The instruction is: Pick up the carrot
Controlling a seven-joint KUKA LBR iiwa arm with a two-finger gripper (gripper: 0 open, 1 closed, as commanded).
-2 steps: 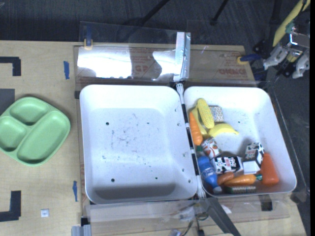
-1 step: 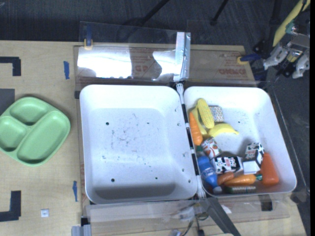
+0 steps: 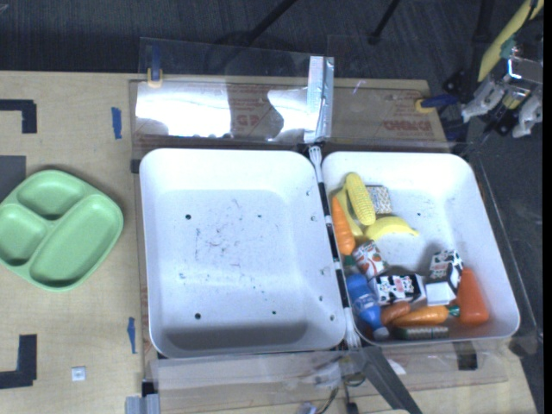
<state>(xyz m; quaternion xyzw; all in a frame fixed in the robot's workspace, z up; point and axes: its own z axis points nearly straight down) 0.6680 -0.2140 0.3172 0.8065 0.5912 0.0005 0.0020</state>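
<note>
Carrot (image 3: 342,222) against right bin's (image 3: 483,198) left wall, long axis running along it.
Gripper (image 3: 509,102) beyond bin's far right corner, well apart; opening impossible to tell.

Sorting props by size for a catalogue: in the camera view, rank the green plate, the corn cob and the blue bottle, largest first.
1. green plate, by far the largest.
2. corn cob.
3. blue bottle, partly hidden by other items, so its rank against the corn is unsure.
</note>
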